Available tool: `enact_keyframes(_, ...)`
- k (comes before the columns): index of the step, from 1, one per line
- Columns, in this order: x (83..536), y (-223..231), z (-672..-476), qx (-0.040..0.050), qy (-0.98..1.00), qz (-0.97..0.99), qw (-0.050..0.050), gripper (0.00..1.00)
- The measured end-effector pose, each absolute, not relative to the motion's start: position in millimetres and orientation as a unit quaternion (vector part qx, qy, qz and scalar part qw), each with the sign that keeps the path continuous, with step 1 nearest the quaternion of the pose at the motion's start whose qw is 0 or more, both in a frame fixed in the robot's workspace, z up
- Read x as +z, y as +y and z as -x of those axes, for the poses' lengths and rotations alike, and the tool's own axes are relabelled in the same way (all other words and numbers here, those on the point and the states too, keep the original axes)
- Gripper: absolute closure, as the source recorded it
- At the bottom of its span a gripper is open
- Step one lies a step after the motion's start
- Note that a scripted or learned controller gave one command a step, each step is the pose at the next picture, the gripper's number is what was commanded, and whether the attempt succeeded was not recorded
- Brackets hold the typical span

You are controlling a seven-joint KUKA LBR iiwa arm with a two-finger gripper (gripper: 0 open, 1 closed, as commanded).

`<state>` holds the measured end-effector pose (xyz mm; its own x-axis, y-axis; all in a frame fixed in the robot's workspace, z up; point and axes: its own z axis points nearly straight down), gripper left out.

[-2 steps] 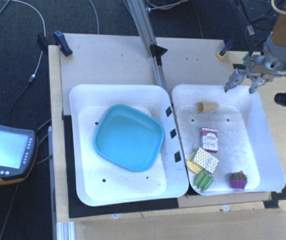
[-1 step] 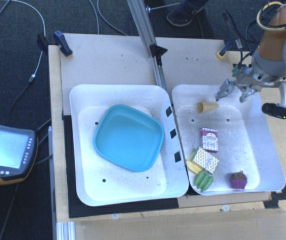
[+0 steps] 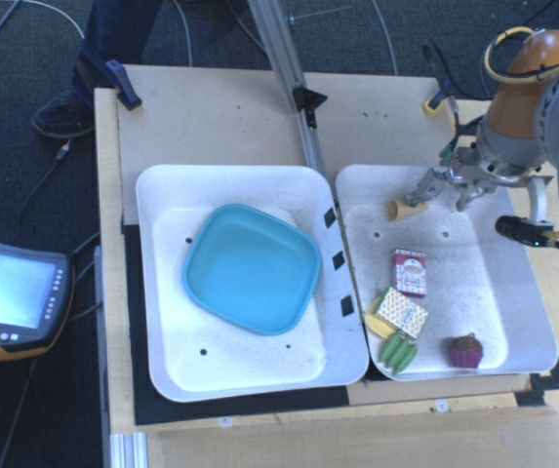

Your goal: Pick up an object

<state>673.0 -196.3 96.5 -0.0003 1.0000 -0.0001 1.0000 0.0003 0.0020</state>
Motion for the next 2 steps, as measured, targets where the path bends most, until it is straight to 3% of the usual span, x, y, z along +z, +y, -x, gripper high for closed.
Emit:
enact_keyframes(1,109.0,-196.4,-674.0,0.0013,0.707,-0.707,0.002,1.0)
enact_keyframes(2,153.3,-201.0,-675.8,0.0012,0.707,-0.707,0.002,1.0)
